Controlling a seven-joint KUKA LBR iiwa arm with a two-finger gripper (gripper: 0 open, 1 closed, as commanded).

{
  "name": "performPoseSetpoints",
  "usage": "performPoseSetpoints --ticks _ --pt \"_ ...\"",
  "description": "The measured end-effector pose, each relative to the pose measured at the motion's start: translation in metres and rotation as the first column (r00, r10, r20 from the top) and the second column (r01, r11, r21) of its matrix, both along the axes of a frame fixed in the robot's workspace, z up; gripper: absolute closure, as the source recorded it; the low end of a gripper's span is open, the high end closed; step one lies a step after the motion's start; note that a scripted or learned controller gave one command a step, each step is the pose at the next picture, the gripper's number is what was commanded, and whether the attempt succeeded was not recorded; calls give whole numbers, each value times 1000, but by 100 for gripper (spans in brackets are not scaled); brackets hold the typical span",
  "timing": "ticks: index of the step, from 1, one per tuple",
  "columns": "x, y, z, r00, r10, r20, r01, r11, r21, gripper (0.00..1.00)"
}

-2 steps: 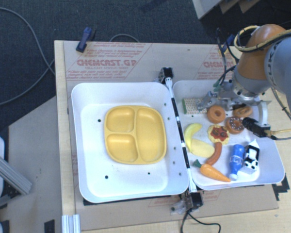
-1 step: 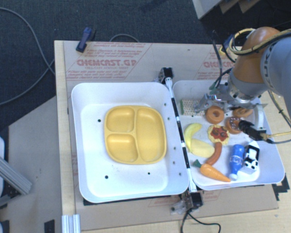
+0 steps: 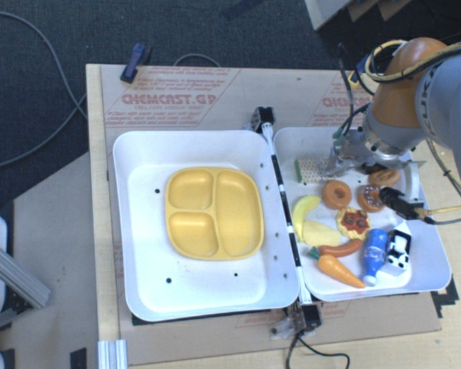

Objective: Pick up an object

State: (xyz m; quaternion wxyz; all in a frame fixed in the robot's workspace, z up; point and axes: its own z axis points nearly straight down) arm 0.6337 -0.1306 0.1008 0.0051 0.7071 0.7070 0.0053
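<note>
Gripper (image 3: 352, 158) down at back of right bin (image 3: 434, 271), beside donut (image 3: 337, 194) and grey ridged piece (image 3: 313, 168). Opening and grasp: cannot tell, hidden under wrist. Toys crowded together: banana (image 3: 304, 207), pizza slice (image 3: 353, 221), sausage (image 3: 341, 247), carrot (image 3: 341, 270), blue bottle (image 3: 374, 254). Risk: nudging neighbour aside, pinching two together, or closing on nothing. Yellow divided plate (image 3: 213, 212) alone in left bin (image 3: 138, 206).

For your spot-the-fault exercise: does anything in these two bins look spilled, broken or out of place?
Nothing stands out. The yellow plate lies flat in the left bin; the toy foods, such as the carrot, lie loose inside the right bin.
</note>
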Motion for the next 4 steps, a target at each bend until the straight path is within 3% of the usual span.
performPoseSetpoints --ticks 1,2,3,4 --pt "0 0 0 1000 0 -1 0 1000 0 0" --pt "-51 26 -17 1000 0 -17 0 1000 1 0" --pt "-51 26 -7 1000 -1 -14 1 1000 0 100" --pt "-29 93 86 1000 2 -13 -2 1000 1 100"
